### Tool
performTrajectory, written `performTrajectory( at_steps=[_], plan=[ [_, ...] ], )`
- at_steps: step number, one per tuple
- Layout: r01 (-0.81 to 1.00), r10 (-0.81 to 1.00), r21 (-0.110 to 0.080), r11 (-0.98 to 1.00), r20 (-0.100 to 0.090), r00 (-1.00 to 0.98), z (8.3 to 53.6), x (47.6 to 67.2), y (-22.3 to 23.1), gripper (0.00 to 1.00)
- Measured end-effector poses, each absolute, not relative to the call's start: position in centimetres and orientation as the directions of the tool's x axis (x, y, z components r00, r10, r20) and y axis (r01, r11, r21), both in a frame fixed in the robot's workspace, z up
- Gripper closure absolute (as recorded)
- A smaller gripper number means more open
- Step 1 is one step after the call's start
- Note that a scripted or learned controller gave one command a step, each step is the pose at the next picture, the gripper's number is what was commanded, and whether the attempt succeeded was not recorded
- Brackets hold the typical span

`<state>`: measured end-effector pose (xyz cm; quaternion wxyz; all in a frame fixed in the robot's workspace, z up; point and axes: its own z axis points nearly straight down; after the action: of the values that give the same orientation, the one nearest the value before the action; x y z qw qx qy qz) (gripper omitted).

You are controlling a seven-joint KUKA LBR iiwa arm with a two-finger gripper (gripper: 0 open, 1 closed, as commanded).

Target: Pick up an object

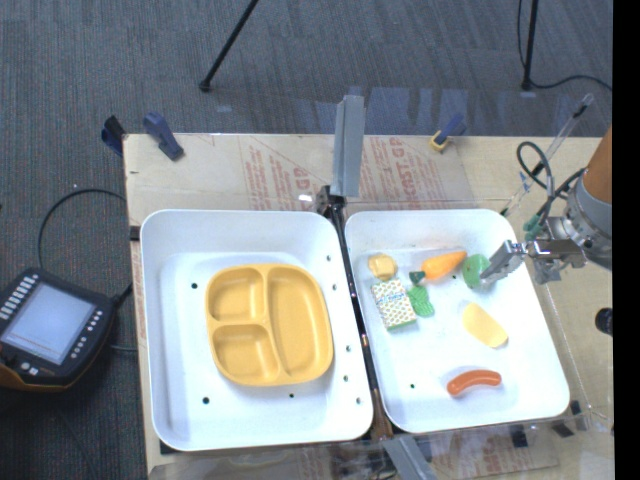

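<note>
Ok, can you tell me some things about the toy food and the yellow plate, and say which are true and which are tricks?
1. The yellow divided plate sits in the left bin. True.
2. The sausage lies on the plate. False: it lies in the right bin.
3. The carrot is in the right bin. True.
4. The gripper is over the left bin. False: it is over the right bin, beside a green toy.

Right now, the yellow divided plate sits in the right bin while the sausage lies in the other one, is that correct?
Not quite: the camera view shows the yellow divided plate in the left bin, while the sausage lies in the other one, the right bin.
</note>
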<state>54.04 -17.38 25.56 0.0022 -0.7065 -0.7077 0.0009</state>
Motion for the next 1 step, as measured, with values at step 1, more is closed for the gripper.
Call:
performTrajectory(
  at_steps=[1],
  plan=[
    [0.998,0.998,0.004,0.056,-0.002,-0.056,31.28,49.6,-21.43,0.0]
  ],
)
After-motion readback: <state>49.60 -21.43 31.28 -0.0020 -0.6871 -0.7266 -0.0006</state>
